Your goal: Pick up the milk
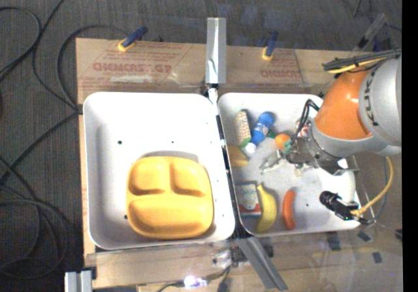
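The milk (247, 198) is a small grey carton with a red patch. It lies at the front left of the right bin (307, 224), against a yellow banana (266, 210). My gripper (277, 161) hangs over the middle of the same bin, up and to the right of the carton and clearly apart from it. Nothing shows held in the gripper. The grey arm with its orange band (343, 111) comes in from the right above it.
The right bin also holds a blue bottle (261, 129), a corn cob (243, 126), a small orange ball (282, 142) and an orange carrot (289, 209). A yellow sectioned tray (171, 196) lies in the left bin (104, 127). A black cable end (334, 203) hangs at the right.
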Controlling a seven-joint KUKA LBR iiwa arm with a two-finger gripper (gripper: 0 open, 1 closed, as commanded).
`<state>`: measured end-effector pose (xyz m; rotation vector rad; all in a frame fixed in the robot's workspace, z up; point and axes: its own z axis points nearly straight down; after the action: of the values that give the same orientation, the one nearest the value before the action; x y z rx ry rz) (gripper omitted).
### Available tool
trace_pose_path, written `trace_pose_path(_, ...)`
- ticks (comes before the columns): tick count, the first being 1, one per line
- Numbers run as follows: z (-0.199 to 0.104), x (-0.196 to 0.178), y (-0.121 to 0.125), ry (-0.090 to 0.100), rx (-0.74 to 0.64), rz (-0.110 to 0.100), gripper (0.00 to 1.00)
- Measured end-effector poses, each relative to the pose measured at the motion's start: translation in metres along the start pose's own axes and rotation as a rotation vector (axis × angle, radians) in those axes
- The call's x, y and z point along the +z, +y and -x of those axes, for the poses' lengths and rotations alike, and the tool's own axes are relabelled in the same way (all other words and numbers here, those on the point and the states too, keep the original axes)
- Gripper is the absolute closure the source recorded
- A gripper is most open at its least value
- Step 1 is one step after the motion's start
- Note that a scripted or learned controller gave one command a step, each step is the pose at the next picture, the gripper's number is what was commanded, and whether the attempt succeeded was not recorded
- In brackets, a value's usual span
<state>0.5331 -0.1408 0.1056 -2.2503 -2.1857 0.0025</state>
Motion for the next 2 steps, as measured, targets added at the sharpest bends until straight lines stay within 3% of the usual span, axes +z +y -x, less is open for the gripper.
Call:
trace_pose_path(1, -0.032, -0.064, -0.010, -0.001, 0.078, 0.001, 0.00)
trace_pose_path(2, -0.024, -0.018, -0.051, 0.000, -0.049, 0.000, 0.00)
